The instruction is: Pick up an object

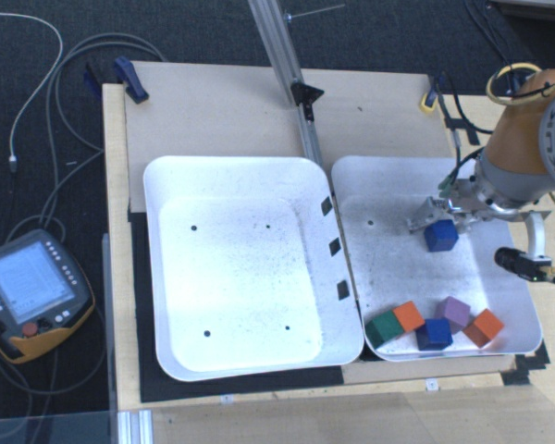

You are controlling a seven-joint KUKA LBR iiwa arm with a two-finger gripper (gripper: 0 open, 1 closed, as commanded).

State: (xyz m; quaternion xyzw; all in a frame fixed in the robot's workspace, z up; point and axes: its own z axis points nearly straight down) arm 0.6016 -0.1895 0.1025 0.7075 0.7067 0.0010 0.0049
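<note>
The end effector (441, 218) grips a blue cube (440, 237) between metal fingers. At six o'clock from it, five matte blocks (434, 324) cluster in the right bin (370, 188).

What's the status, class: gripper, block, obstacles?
Gripper low in right bin, over blue block; grasp unconfirmed. Five other blocks along near wall, apart from it.

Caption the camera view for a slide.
Gripper at a blue cube in the right bin; five more blocks along its near edge.
</note>
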